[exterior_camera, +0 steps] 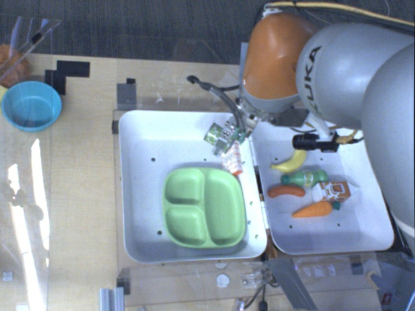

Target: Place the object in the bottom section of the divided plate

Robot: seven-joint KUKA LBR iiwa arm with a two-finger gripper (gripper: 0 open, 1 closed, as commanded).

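Transport appears to be the step in hand: the end effector (228,137) is seen above the upper right corner of the left shallow white plastic bin (139,173), with a small crinkled packet in red, white and green (232,155) hanging beneath it, apparently pinched at its top between the fingers, though the contact itself is too small to be confirmed. The light green moulded divided plate (204,206) lies in the middle of the same bin, well below and slightly left of the packet, and nothing is seen in its three smooth, rounded compartments. A carry toward the near edge of the plate is judged to be called for next, followed by a descent over the bottom section and a release low enough that the light, floppy packet does not slide across the glossy surface or catch on a raised divider. In the right white bin (382,238) a curved yellow toy banana (290,161), a green bottle (308,177), a red sausage (286,191), an orange carrot (313,209) and a small brown and white carton (336,190) are left lying close together. On the pale wooden desk (71,206), a round blue plastic bowl (32,105) is set at the far left
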